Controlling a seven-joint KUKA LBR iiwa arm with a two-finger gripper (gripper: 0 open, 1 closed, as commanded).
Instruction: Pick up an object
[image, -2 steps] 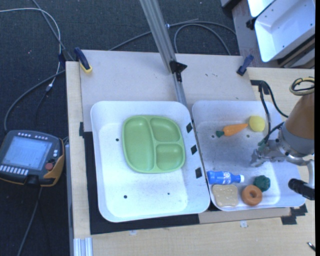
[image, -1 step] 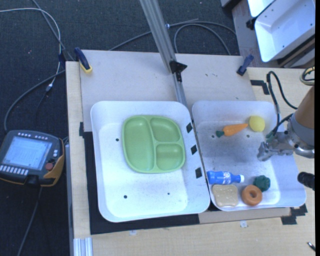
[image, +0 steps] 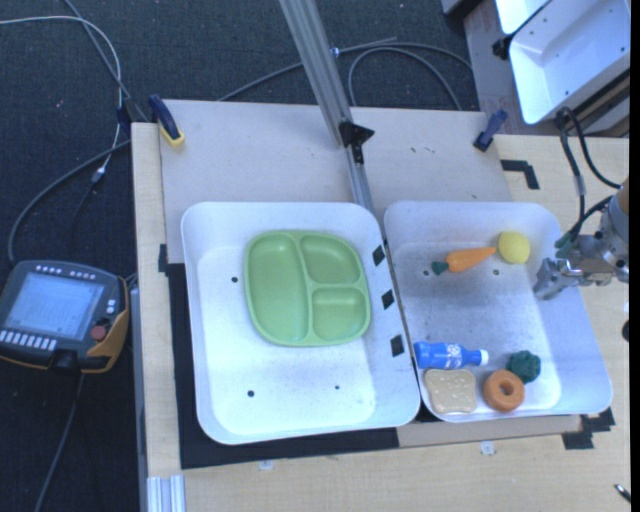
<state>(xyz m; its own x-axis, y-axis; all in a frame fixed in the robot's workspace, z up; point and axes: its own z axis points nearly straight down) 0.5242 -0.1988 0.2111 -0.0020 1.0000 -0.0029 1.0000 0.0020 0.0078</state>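
Observation:
The right bin (image: 500, 320) holds several small items. An orange carrot (image: 468, 260) and a yellow lemon (image: 514, 247) lie near its far side. At its near edge sit a blue bottle (image: 450, 354), a tan slice of toast (image: 450, 391), an orange donut (image: 503, 390) and a dark green piece (image: 523, 365). My gripper (image: 553, 277) hangs at the bin's right rim, to the right of the lemon, with nothing visible between its fingers.
The left bin (image: 290, 400) carries a green divided plate (image: 306, 287). A metal pole (image: 330, 80) slants across the bench at the back. A teach pendant (image: 60, 315) lies on the floor to the left.

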